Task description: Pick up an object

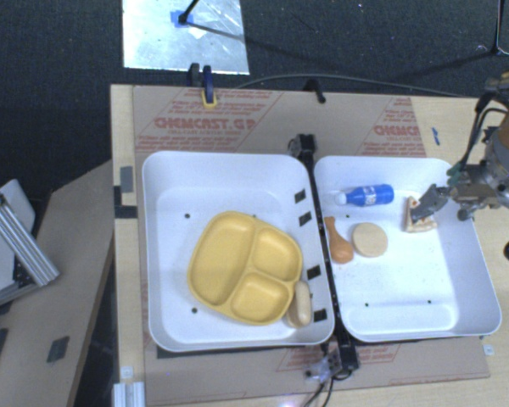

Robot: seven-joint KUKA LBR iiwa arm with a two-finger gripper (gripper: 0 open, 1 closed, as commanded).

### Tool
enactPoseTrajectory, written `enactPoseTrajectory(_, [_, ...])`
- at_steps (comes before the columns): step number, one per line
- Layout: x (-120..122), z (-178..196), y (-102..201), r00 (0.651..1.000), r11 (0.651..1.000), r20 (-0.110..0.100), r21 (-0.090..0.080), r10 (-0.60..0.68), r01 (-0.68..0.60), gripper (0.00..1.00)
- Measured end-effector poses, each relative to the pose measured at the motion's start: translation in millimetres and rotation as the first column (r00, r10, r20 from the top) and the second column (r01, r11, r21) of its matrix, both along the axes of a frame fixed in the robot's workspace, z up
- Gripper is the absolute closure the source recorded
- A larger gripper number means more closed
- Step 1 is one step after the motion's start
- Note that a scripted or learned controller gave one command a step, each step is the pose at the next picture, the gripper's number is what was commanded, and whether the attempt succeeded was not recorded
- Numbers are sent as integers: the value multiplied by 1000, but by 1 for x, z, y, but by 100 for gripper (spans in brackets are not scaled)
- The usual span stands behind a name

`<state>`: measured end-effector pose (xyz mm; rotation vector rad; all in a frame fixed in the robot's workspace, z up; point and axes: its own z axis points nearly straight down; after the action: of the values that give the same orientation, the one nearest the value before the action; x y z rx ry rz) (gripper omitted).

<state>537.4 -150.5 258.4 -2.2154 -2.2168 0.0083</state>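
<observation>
the gripper [423, 211] sits low at the upper right of the right bin [471, 312], fingers seemingly clamped on a small tan piece [421, 220], so the grasp looks made and the lift is left, the bottle [366, 196] lying just left

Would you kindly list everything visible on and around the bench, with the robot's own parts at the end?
left bin: one, white, left half of the bench
right bin: one, white, beside the left bin
divided plate: one, yellow, in the left bin
bread roll: one, pale tan, at the plate's lower right edge
bottle: one, blue with a white cap, lying in the right bin's upper part
wooden spoon: one, brown, right bin, near the divider
round disc: one, beige, right of the spoon
flat piece: one, white and brown, under the gripper
gripper: one, grey, over the right bin's upper right
</observation>
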Motion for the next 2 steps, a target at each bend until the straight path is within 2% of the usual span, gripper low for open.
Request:
enactPoseTrajectory(1, [2,6,0,1000,1000,11,-2,3,-3,0])
enactPoseTrajectory(2, [7,-37,-2,1000,1000,8,-1,1,-1,0])
